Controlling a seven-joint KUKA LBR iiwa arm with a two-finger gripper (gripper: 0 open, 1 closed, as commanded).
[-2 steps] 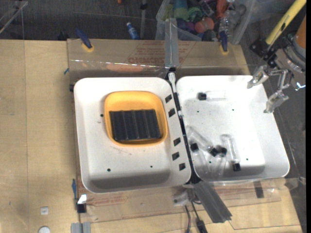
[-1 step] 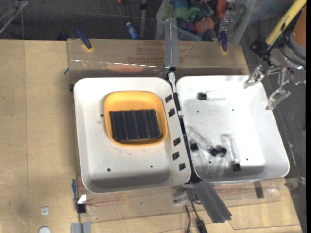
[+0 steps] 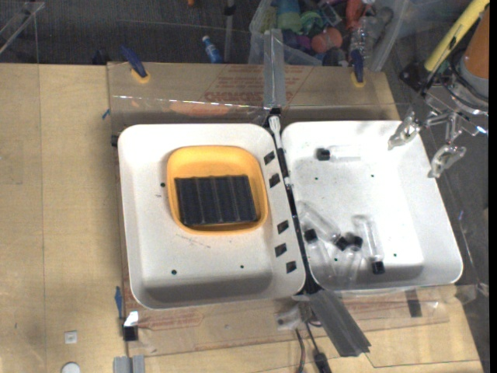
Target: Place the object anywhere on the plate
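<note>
The light wooden bench carries two shallow white plastic bins, left and right, touching at frame centre.

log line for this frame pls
hand: open, over right bin's far right corner | plate: left bin, dark ridged block on it | clear objects: right bin

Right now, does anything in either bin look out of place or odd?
Nothing looks spilled or broken. A dark ridged block already lies flat on the orange plate, while clear tubes lie scattered in the right bin.
</note>
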